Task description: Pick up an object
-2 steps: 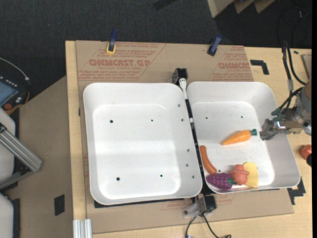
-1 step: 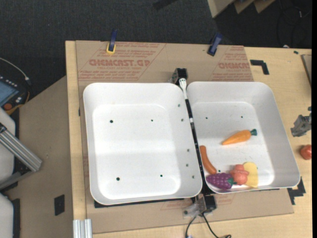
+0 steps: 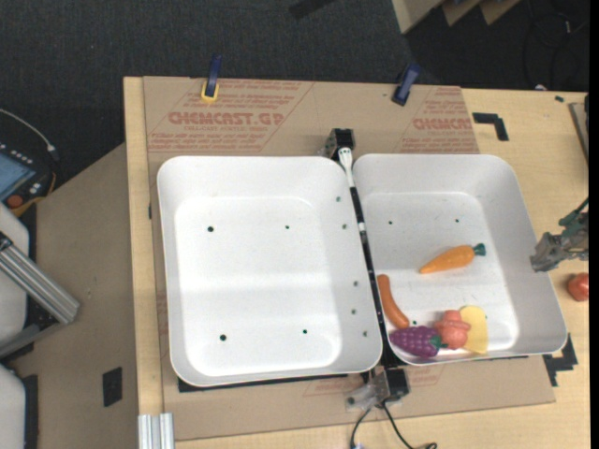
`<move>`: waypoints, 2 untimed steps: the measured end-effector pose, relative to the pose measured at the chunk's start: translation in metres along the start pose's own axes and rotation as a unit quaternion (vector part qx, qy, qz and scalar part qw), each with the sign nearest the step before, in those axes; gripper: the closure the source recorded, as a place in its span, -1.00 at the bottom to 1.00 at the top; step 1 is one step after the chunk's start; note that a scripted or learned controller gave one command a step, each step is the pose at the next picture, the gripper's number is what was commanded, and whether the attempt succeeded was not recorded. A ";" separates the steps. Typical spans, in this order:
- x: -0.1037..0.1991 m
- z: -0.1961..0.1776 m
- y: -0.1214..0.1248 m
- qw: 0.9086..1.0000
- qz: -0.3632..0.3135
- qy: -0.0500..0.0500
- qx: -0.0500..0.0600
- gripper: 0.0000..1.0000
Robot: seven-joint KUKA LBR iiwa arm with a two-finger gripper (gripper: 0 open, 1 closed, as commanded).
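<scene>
Two shallow white plastic bins sit side by side on a brown cardboard-covered bench: the left bin (image 3: 187,251) and the right bin (image 3: 510,195), their inner rims touching along a dark seam. All the candidates for picking lie in the right bin, toward its near half. An orange toy carrot with a green tip (image 3: 450,259) lies alone near the middle, tilted slightly, well apart from the rest. A slim red-orange sausage-shaped toy (image 3: 391,301) lies against the bin's left wall, and just beside its near end is a purple bunch of toy grapes (image 3: 416,341), which touches a pink rounded toy (image 3: 454,329) and a yellow toy piece (image 3: 475,329) crowded into the near corner. A small red object (image 3: 577,287) rests on the bench outside the bin, at the right. The grey gripper (image 3: 554,251) hovers at the right rim of the right bin, clear of every toy and holding nothing; whether its pincer is wide or narrow I cannot tell. The step in hand looks like the approach, with nothing grasped yet. The carrot seems the easiest target, since it lies clear; the next move calls for travelling left over it, aligning across its narrow body, and descending.
</scene>
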State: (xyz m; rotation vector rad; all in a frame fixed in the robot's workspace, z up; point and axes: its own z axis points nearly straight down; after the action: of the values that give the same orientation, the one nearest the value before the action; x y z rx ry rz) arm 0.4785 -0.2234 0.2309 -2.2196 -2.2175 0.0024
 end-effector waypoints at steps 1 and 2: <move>0.000 0.035 0.000 1.000 0.000 0.000 0.000 1.00; 0.063 -0.012 0.003 1.000 -0.004 -0.001 -0.005 1.00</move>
State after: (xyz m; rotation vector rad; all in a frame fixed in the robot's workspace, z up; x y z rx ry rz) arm 0.4812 -0.1600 0.2431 -2.2172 -2.2316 -0.0069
